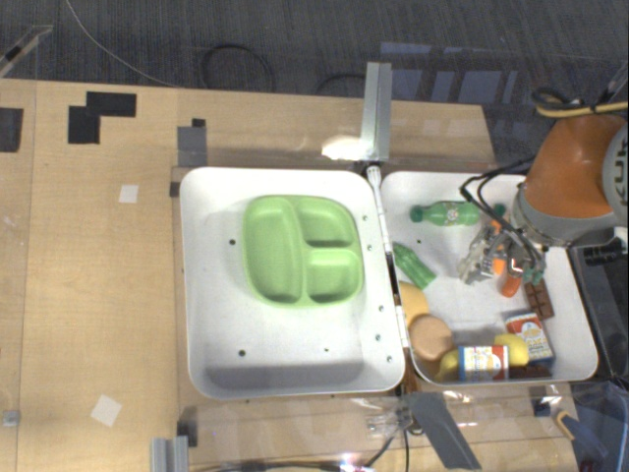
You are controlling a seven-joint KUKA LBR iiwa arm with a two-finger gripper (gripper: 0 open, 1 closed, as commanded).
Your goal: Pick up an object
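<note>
The left bin (211,362) carries a green divided tray (300,249) lying flat near its middle. The right bin (580,357) holds the clutter from which any one object may be taken: a green bottle (444,212) lying on its side near the far wall, a green packet (413,265) against the divider, a round tan item (429,337) near the front, and, along the front wall, a bottle with a white and blue label (482,362) beside a small red and white carton (528,334). The arm (573,180) reaches over the right bin, with the gripper (488,259) low over bare floor between the green bottle and the front cluster; a small orange piece (509,285) and a brown bar (536,298) lie just beside it. Whether the jaws stand apart or together cannot be told, and nothing is visibly held. In my judgement the descent should centre on one isolated item, straddle its narrow axis, and stay clear of neighbours and the bin wall before closing.
</note>
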